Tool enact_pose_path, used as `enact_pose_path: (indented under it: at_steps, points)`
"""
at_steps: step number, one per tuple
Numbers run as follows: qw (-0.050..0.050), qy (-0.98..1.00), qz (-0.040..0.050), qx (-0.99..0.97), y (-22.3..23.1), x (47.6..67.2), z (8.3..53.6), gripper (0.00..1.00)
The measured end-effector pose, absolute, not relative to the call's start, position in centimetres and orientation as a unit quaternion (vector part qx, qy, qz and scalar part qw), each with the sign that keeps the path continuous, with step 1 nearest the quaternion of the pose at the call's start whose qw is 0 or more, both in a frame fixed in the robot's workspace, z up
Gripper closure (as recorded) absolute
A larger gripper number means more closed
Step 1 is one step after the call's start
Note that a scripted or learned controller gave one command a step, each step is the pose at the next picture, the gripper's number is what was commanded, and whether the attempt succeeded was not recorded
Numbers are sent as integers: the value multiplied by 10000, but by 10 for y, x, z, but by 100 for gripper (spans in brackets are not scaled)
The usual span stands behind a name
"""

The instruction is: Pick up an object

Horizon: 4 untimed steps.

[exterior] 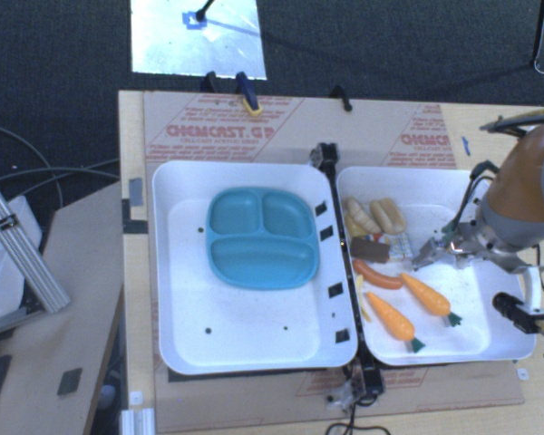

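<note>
camera view, from above at a slant: two shallow white bins side by side on a bench. left bin (177, 324) carrying a blue divided plate (261, 239), three compartments, flat on the floor toward the back half. right bin (471, 344) carrying the loose pieces: two pale bread rolls (375, 214) near the back left corner, just beside each other; a small dark block (370, 248) just in front of them; a red sausage (378, 275) lying in front of the block; two orange carrots with green ends, one (429, 295) toward the middle, the other (392, 318) nearer the front, both angled the same way, close but apart.

arm entering from the right, grey with an orange band (530, 175) above the wrist, bent down over the right bin. gripper (432, 250) low over the bin's middle, just behind the nearer-middle carrot and right of the dark block. nothing seen between the fingers; whether spread or closed, cannot tell from this angle. carrots, sausage, rolls and block all lying on the bin floor.
</note>
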<state>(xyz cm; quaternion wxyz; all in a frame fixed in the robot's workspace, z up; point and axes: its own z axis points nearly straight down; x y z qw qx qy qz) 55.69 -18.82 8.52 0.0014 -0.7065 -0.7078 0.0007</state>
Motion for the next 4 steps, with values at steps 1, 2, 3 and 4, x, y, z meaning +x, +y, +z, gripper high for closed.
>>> enact_pose_path:
  at_steps: [1,2,3,4]
  points:
    - [-1,-7074,-2,-7069,-188,558,85,0]
    - [-16,-7073,-11,-7069,-189,559,96,100]
    - [-25,-7086,-16,-7056,-181,554,151,100]
    - [-35,-7086,-16,-7056,-190,560,204,100]
